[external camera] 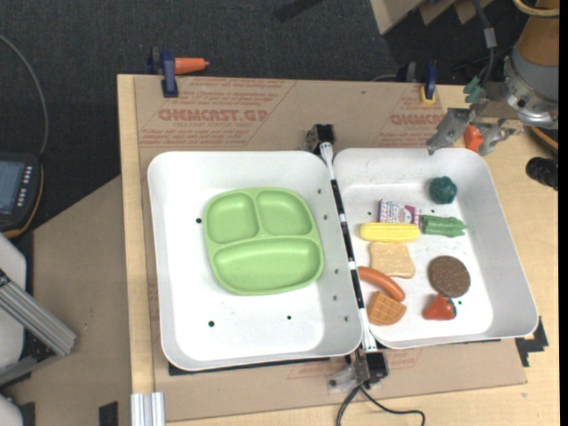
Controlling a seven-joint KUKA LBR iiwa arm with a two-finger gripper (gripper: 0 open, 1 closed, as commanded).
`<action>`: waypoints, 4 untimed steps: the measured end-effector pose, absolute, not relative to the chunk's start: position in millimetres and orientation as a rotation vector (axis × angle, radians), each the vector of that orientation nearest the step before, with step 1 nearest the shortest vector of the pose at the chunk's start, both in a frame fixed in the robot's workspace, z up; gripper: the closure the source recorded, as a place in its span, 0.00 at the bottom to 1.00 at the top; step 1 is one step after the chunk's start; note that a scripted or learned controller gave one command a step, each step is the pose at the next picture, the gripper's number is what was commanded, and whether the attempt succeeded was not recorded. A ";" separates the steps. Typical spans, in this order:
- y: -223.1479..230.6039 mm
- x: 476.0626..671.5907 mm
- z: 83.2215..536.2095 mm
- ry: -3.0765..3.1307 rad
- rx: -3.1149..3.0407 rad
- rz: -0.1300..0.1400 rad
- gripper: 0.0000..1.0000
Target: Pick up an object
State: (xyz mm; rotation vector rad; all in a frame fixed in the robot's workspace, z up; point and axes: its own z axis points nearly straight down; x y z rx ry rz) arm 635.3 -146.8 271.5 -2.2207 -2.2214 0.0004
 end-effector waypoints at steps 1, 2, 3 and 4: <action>-193.0 640.7 120.2 -2.210 -2.219 0.012 0.00; -204.8 667.1 83.7 -2.220 -2.217 -0.001 0.00; -205.2 667.8 96.3 -2.226 -2.221 -0.003 1.00; -137.9 667.7 140.4 -2.228 -2.217 -0.003 1.00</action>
